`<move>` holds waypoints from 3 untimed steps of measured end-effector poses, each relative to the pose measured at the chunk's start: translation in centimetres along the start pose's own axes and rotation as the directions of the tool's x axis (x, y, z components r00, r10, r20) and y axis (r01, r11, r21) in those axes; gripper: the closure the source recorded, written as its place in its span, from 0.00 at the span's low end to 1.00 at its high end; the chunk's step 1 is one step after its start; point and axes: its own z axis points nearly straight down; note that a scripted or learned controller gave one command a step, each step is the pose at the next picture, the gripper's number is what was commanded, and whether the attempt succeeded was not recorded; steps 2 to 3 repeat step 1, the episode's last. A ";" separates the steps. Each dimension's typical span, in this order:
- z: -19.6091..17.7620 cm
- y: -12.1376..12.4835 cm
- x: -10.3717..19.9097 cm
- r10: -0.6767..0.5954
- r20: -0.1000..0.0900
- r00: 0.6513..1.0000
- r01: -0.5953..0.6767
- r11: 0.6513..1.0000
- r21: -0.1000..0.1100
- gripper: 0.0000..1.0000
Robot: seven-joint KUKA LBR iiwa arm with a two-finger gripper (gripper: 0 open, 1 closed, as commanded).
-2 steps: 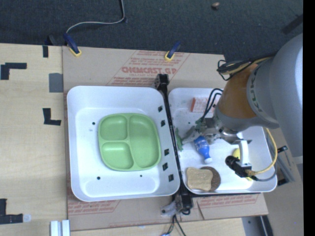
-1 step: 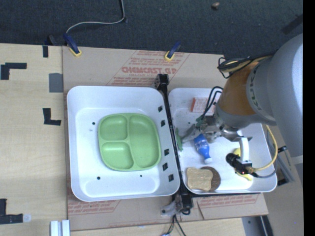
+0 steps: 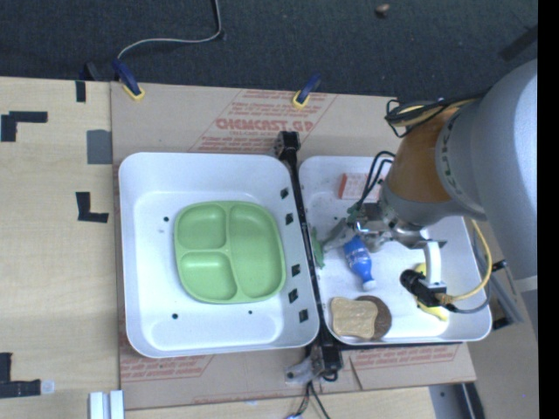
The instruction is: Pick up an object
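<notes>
The gripper [image 3: 356, 232] is seen low in the right bin [image 3: 476, 326], just above a blue bottle [image 3: 359, 263]; whether its jaws are parted cannot be told.

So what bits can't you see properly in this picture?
- Gripper, camera view: the arm's wrist covers it, so its grip is unclear.
- Blue bottle: its top end is tucked under the gripper.
- Small red-and-white item: too small to identify.
- Right bin: the arm hides its far corner.
</notes>
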 end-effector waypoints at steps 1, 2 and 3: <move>-1.0 0.1 -0.1 0.000 0.003 1.000 0.000 1.000 -0.004 1.00; -1.0 0.1 -0.1 0.000 0.003 1.000 0.000 1.000 -0.004 1.00; -1.0 0.1 -0.1 0.000 0.003 1.000 0.000 1.000 -0.004 1.00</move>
